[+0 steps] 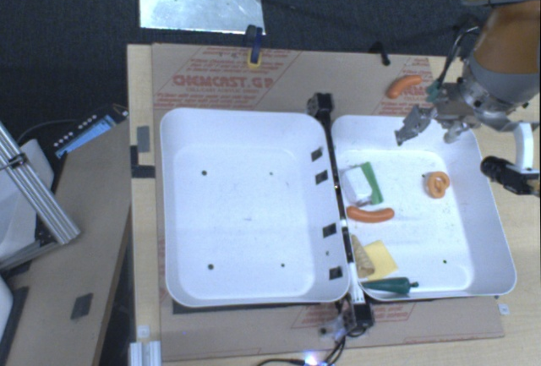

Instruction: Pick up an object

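Objects for picking all lie in the right bin (473,212); none is lifted yet, so the task reads as not begun beyond the approach.

Largest first. Table (211,68) carries two white bins side by side. Left bin (245,204) has nothing to pick. Arm (507,35), grey with orange band, reaches in from the right and hangs over the far right corner of the right bin.

Tool (431,123) sits above the bin's far rim area, well apart from every item. Nothing is between its fingers. Whether the fingers are spread or closed I cannot tell from this angle.

Items, larger to smaller: green-and-white block (362,183) near the divider; orange sausage (370,215) just beside it, nearer the camera; yellow wedge (376,257) by the near left corner; green pepper-like piece (390,285) on the near rim; small orange ring (436,184) alone toward the right. Another orange sausage (404,86) lies outside the bin on the table, beyond the far rim.

Judgement: choosing a target, descending, closing and lifting all remain. Orange ring looks nearest to the tool.
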`<move>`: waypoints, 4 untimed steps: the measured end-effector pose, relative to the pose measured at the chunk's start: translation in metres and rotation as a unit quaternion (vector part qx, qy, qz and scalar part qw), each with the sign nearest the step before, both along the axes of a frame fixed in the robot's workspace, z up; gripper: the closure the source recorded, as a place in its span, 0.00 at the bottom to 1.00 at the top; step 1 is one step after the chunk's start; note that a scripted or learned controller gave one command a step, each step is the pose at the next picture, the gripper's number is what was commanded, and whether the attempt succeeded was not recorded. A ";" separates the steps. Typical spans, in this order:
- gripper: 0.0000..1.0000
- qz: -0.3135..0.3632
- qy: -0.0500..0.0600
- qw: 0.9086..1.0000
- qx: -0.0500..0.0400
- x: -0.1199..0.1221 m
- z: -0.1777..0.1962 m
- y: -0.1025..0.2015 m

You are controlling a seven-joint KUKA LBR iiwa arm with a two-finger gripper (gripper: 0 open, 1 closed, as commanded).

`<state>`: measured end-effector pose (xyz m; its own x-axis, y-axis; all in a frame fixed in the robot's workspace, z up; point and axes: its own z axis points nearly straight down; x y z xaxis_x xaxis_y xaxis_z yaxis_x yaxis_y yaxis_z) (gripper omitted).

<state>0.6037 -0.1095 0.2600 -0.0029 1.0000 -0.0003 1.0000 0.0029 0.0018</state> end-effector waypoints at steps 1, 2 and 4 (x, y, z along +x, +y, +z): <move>1.00 0.001 -0.002 1.000 0.000 0.001 0.011 0.000; 1.00 0.003 -0.010 1.000 -0.001 0.035 0.227 0.026; 1.00 0.002 -0.002 1.000 0.000 0.024 0.277 0.061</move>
<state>0.6282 -0.0483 0.5372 -0.0062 1.0000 -0.0006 1.0000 0.0062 0.0061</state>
